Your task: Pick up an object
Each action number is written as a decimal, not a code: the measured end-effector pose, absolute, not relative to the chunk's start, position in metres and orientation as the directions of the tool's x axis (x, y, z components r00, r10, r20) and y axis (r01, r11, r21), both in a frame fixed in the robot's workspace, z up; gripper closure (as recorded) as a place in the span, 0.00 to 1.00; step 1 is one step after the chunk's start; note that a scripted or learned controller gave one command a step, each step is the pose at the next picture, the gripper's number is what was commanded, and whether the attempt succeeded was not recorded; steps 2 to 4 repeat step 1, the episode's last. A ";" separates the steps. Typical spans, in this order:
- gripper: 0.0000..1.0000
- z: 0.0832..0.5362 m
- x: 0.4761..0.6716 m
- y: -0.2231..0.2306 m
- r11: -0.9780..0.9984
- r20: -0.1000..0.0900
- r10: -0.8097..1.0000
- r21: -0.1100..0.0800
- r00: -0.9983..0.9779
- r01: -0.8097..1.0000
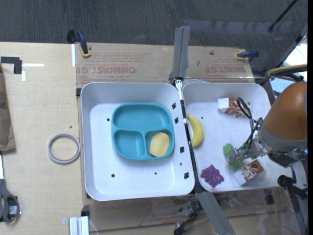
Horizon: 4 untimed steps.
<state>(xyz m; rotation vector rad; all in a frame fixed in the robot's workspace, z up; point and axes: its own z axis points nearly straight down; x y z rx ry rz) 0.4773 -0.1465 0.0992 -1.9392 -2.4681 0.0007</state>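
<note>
The gripper is down in the right bin, near that bin's front right corner, its tip among a green leafy piece and a small brown-and-white carton; whether it is spread or pressed together cannot be told, since the arm's own wrist covers much of it, and nothing can be seen pinched in it; it looks to be touching or just beside the green piece. To do the step well, I judge it should settle squarely over one object, close fully, then lift straight up, clear of the carton. Outward: purple grapes near the front edge; a banana along the bin's left wall; another carton toward the back. The left bin carries a blue divided plate with a yellow piece in its front right compartment.
</note>
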 end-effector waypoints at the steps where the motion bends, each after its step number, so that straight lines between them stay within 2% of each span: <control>1: 1.00 0.227 0.478 -0.138 -0.102 -0.002 0.995 -0.001 0.102 0.995; 4: 1.00 0.227 0.478 -0.138 -0.102 -0.002 0.995 -0.001 0.102 0.995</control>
